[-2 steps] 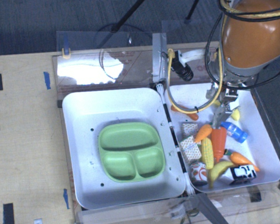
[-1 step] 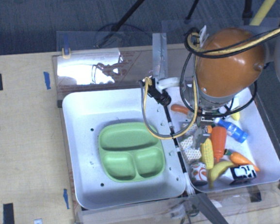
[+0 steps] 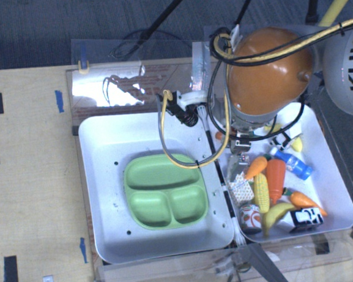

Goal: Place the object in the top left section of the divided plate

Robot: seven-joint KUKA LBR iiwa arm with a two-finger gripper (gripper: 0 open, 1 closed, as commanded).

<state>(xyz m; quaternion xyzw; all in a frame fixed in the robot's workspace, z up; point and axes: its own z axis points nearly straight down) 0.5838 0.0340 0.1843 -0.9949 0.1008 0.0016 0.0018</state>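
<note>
The green divided plate (image 3: 167,198) lies in the left bin (image 3: 99,175), toward that bin's five o'clock, with one long section across its top and two smaller sections below; all three sections show bare green; a loop of yellow cable (image 3: 164,141) hangs from the arm and crosses the plate's twelve o'clock edge. The arm (image 3: 267,68), its orange band bulking large, stands over the twelve o'clock end of the right bin (image 3: 336,178); the gripper (image 3: 238,157) points down at that bin's left side, near the wall between the bins; whether it is spread or closed cannot be told from here, and nothing is seen pinched in it. The toys lie heaped in the right bin, well apart from the plate at its three o'clock: an orange carrot (image 3: 276,178), a yellow corn cob (image 3: 261,191) touching it at nine o'clock, a yellow banana (image 3: 278,213) at six o'clock, a blue bottle (image 3: 294,165) at two o'clock, a small round can (image 3: 251,218) at seven o'clock, and a black-and-white box (image 3: 306,217) at five o'clock.
</note>
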